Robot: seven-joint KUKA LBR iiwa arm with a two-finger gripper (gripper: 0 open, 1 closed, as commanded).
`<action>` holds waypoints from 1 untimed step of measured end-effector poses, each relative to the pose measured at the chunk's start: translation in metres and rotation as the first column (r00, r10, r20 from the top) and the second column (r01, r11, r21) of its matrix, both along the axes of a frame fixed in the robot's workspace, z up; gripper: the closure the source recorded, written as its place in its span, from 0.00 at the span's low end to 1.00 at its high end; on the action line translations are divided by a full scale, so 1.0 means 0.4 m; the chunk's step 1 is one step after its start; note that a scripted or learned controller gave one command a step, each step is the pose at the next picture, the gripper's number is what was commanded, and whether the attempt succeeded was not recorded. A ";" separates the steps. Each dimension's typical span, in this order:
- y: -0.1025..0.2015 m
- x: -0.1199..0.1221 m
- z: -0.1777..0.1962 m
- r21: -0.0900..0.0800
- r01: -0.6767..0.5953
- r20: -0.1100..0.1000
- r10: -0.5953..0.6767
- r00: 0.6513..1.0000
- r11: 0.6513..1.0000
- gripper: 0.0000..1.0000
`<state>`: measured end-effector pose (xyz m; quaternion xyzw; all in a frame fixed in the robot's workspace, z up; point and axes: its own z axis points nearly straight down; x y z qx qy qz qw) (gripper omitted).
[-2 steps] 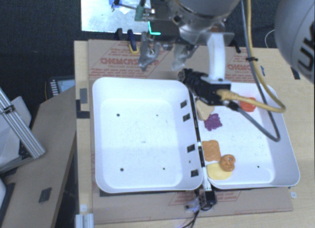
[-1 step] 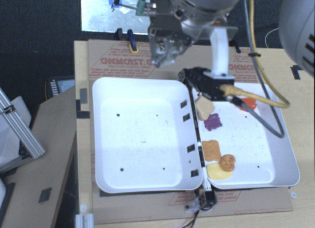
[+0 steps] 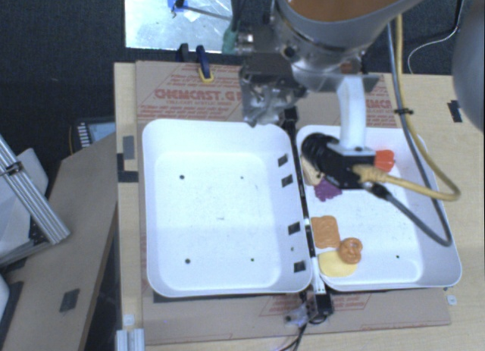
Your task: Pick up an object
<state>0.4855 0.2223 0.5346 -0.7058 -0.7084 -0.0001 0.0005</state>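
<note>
The right bin holds several small items. A purple piece lies near its left wall, with a cream piece just behind it. An orange-red block sits towards the back. Nearer the front lie a tan square slice, a brown ring-shaped piece and a yellow disc, close together. My gripper hangs over the back edge of the bins, near the divider between them. It stands apart from all the items, and nothing shows between its fingers.
The left bin stands beside the right one on a cardboard sheet. A blue and yellow clamp grips the sheet's back edge. The arm's large body fills the upper right.
</note>
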 end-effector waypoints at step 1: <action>0.001 0.002 0.001 0.001 0.000 0.002 0.000 1.000 1.000 0.00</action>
